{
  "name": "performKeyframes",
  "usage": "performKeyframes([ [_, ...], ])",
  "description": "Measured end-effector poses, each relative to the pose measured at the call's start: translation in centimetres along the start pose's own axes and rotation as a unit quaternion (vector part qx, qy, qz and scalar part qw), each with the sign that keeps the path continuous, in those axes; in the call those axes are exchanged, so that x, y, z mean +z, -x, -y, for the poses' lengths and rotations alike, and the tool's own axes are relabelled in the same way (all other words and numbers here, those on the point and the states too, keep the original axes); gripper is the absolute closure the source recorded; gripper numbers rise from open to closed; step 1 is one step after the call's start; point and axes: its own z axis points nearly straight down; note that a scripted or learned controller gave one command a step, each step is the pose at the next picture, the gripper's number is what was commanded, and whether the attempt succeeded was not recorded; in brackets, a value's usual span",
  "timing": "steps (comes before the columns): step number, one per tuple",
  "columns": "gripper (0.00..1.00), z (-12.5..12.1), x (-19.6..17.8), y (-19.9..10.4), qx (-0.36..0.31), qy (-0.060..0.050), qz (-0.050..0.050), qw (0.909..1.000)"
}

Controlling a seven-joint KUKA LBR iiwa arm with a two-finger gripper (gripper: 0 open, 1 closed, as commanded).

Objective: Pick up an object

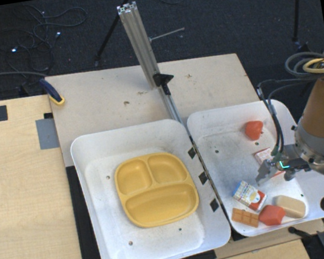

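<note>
Far to the left of the claw, in the left bin, lies a yellow plate. It is smooth plastic, a square with rounded corners, and it is divided in three compartments: two small ones at the top and one wide at the bottom. The bin itself is shallow, white and a little dusty, with soft rounded corners.

The right bin has the same shape and stands just beside the first one, with small black clips along the border between them. Below and to the left of the claw I see a small carton box, white with blue and red print, tilted. Under it lies a flat brown piece with a square pattern, like a waffle. Just beside that is a red block, touching a pale beige oval thing like a bread roll; both are below the claw.

The claw hangs low over the right part of this bin, dark metal with a small green light. If it is clenched or released, I cannot tell. Above it, a round red-orange ball lies apart. A small white and red packet is very near the claw, partly hidden.
</note>
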Motion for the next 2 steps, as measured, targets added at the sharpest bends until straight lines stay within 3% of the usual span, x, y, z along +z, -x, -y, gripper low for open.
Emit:
performKeyframes([
  [1,0.0,0.0,0.0,0.0,0.0,0.001,0.0,1.0],
  [2,0.0,-0.7,6.0,-0.2,0.0,-0.002,-0.001,1.0],
])
